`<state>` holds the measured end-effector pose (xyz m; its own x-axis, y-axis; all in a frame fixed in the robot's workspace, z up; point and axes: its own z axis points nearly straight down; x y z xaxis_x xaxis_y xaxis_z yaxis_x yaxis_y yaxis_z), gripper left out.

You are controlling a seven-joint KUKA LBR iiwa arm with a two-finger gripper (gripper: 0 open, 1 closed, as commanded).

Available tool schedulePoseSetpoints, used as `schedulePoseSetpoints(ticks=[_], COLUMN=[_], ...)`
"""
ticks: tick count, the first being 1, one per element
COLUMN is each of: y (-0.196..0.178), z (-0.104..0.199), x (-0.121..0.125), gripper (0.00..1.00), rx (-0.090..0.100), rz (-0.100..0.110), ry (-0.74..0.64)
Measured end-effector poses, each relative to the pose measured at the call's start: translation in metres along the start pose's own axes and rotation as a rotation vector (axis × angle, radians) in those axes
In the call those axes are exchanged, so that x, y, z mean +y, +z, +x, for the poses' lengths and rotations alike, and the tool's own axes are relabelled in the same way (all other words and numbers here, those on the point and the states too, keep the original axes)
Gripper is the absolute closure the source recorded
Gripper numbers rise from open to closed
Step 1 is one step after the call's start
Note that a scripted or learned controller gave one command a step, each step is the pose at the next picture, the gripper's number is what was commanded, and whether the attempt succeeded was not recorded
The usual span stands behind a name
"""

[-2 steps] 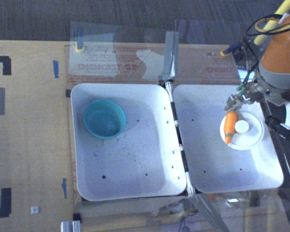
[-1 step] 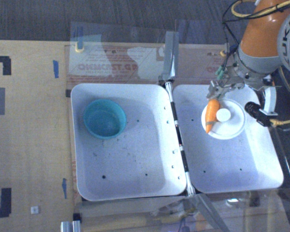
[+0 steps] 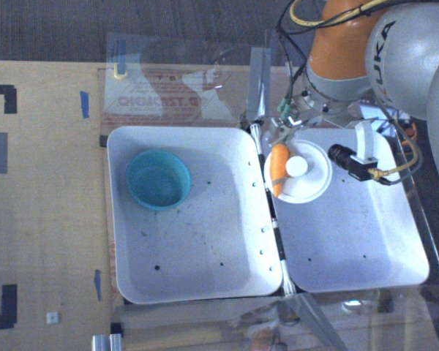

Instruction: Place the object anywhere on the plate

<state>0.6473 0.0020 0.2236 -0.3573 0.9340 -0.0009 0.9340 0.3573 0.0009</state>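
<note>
At the far left we see the pale wooden bench [image 3: 44, 196] with black corner marks and short strips of blue tape on it. Next comes the left shallow white plastic bin [image 3: 205, 254], and inside it, toward its upper left, a round teal bowl [image 3: 158, 180] sits upright on the bin floor. Behind this bin a clear plastic sheet [image 3: 175, 86] lies over a printed card. Moving right across the seam where the two bins meet, we come to the right shallow white plastic bin [image 3: 351, 247]. In its upper left corner rests a small round white plate [image 3: 314, 185], and on the plate's left edge lies the elongated orange object [image 3: 278, 164], with a little white round cap [image 3: 296, 167] just beside it on the plate. Above the plate the grey arm with the orange band [image 3: 351, 28] reaches in from the upper right, its wrist bent downward; the gripper [image 3: 291, 117] hangs just above the plate, and we cannot tell its state.
</note>
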Motion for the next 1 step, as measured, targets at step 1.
schedulePoseSetpoints(ticks=[1], y=[0.0004], z=[0.0865], x=[0.0248], gripper=[1.0], rx=[0.001], rz=[0.001], ry=[-0.138])
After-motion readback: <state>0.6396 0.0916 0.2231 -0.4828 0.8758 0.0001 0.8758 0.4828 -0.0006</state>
